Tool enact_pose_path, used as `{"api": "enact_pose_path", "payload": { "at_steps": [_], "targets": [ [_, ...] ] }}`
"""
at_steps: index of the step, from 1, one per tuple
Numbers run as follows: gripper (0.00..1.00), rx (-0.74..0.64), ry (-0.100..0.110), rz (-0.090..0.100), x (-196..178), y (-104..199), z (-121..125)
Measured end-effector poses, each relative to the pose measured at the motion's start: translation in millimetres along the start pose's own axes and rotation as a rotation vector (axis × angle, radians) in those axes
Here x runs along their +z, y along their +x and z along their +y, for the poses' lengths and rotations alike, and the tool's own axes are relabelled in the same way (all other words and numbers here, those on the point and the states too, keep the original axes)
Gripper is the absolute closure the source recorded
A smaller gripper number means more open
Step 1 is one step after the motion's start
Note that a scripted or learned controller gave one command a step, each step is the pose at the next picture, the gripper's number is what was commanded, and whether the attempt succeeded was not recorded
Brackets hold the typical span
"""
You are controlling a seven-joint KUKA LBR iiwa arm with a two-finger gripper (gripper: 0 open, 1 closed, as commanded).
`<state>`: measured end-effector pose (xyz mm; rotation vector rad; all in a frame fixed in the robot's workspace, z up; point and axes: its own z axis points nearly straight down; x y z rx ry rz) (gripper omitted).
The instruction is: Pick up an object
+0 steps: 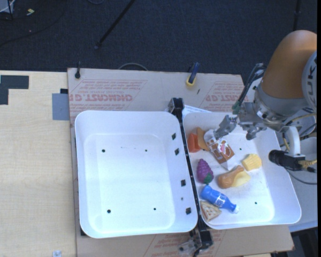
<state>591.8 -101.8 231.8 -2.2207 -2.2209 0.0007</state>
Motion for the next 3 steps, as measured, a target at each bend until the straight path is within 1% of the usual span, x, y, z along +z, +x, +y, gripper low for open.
{"api": "enact_pose_path", "payload": {
  "at_steps": [1,2,3],
  "targets": [
    [0.00,0.000,0.000,-0.001,150.3,-14.8,34.1],
    [1.00,0.004,-0.003,0.002,131.6,-15.3,35.6],
    [1.00,-0.005,-0.010,0.001,37.7,39.6,54.9]
  ]
}}
